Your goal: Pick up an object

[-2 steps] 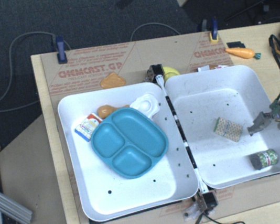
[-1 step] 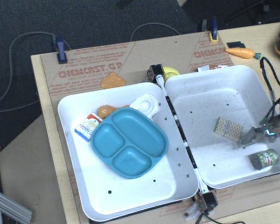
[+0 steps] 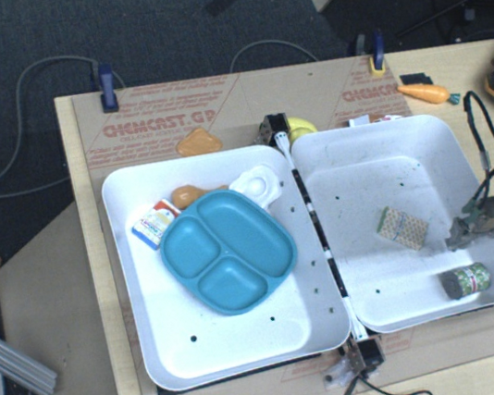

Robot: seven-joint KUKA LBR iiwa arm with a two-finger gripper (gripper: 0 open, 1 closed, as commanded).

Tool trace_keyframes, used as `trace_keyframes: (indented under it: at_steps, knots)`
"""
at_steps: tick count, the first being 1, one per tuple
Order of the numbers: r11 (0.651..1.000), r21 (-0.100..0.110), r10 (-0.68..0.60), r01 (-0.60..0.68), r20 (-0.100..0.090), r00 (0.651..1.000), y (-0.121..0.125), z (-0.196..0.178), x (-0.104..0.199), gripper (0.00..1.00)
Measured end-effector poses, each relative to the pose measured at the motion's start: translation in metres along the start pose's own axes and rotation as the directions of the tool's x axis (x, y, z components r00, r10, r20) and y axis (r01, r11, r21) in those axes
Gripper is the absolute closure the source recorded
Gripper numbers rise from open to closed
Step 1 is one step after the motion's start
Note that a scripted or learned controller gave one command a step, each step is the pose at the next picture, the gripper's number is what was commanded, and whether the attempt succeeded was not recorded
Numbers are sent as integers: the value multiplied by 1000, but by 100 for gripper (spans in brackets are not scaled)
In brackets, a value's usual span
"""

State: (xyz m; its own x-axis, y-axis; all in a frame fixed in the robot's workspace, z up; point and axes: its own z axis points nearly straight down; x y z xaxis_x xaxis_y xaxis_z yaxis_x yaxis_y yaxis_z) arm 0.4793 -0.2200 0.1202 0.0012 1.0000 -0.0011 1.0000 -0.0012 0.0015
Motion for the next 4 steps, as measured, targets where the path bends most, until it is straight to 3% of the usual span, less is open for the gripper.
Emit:
trace_keyframes:
  at_steps: [1,2,3,4]
  knots:
    - [1000,0,1,-1,0,1000,0,0,0,0]
    - [1000,-2,1,-1,1,1000,0,-10,0,100]
    - [1000,-1,1,-1,1,1000,0,-9,0,0]
    - [1000,-4,2,-2,3,1000,1,-20,0,100]
